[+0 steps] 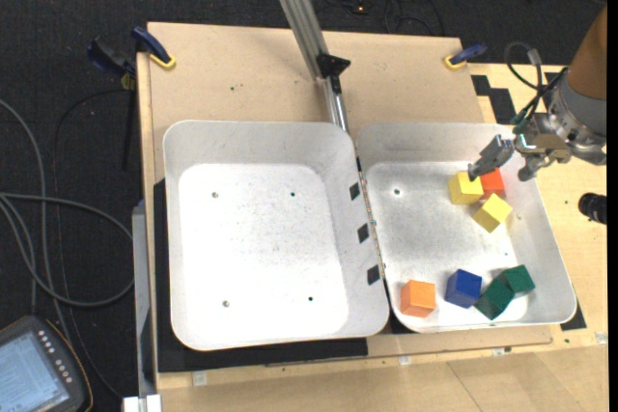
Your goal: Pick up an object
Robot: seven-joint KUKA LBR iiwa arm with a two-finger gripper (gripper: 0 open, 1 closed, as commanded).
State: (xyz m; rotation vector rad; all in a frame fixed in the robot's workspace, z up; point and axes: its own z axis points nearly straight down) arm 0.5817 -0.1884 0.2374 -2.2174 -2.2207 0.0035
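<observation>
The right bin (406,207) holds several coloured blocks. A yellow block (465,187), a red block (494,179) and a second yellow block (491,211) cluster near its far right side. An orange block (417,297), a blue block (463,288) and two green blocks (519,280) (494,300) lie along its near edge. My gripper (509,159) hangs just above the red and yellow cluster, at the bin's far right rim. It is open, its fingers spread, and nothing is held between them.
The left bin (256,232) stands beside the right one, with black clips along their shared rim. A slanted metal pole (299,10) crosses the bench from the back. Clamps sit at the bench's far corners.
</observation>
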